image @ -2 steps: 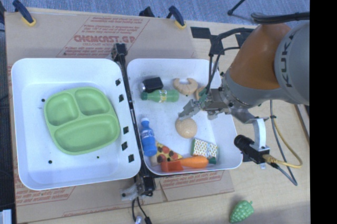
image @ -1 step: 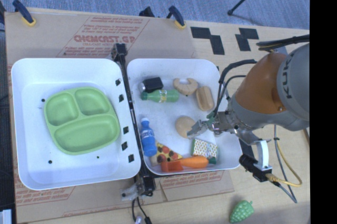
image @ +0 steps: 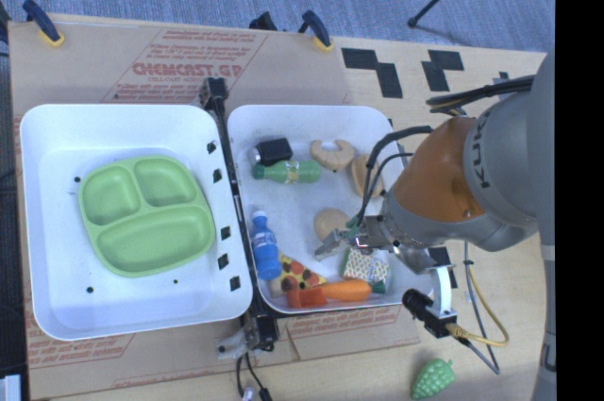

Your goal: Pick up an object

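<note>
Setting: a cardboard-covered tabletop (image: pixel 311 69) over blue carpet, fitted with two shallow white bins side by side.

Left bin (image: pixel 47 144): one green divided plate (image: pixel 146 212), lying flat.

Right bin (image: pixel 302 121): a black block (image: pixel 274 150) and a green bottle (image: pixel 288 171) toward the far side; a tan curved piece (image: pixel 332 154) just beside the bottle; a blue bottle (image: pixel 265 246) along the near-left wall; an orange carrot (image: pixel 342 291) along the near wall, its long axis running left to right; a checkered packet (image: pixel 366 269) just above the carrot; a round tan piece (image: pixel 330 222).

Off the bins: a green grape bunch (image: pixel 433 377) on the tabletop.

End effector (image: pixel 345 241): lowered into the right bin's near-right part, its metal tip seen between the round tan piece and the checkered packet. Whether it is released or clenched cannot be told. Nothing is seen grasped.

Key relation: the round tan piece is judged nearest, touching or just left of the tip; the packet and carrot lie just nearer the camera.
</note>
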You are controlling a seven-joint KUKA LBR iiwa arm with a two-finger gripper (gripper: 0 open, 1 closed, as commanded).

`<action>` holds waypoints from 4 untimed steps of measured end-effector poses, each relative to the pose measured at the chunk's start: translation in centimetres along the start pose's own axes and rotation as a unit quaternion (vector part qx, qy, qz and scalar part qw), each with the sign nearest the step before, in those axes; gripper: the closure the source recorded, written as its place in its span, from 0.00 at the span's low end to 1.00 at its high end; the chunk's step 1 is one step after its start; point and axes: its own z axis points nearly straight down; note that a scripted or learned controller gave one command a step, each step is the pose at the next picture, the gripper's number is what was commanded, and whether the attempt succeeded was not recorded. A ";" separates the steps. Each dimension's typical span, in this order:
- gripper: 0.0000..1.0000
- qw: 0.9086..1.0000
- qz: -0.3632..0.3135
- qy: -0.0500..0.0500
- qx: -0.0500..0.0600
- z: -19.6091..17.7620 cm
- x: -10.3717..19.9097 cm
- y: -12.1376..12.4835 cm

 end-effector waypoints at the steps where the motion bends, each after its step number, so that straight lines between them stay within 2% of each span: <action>1: 1.00 1.000 -0.002 0.000 0.000 -1.0 0.0 0.0; 2: 1.00 1.000 0.000 0.001 0.000 0.0 3.2 0.0; 3: 1.00 1.000 0.001 -0.001 -0.001 -7.1 -2.9 0.2; 4: 0.00 1.000 0.001 0.000 -0.001 -7.1 -2.9 0.2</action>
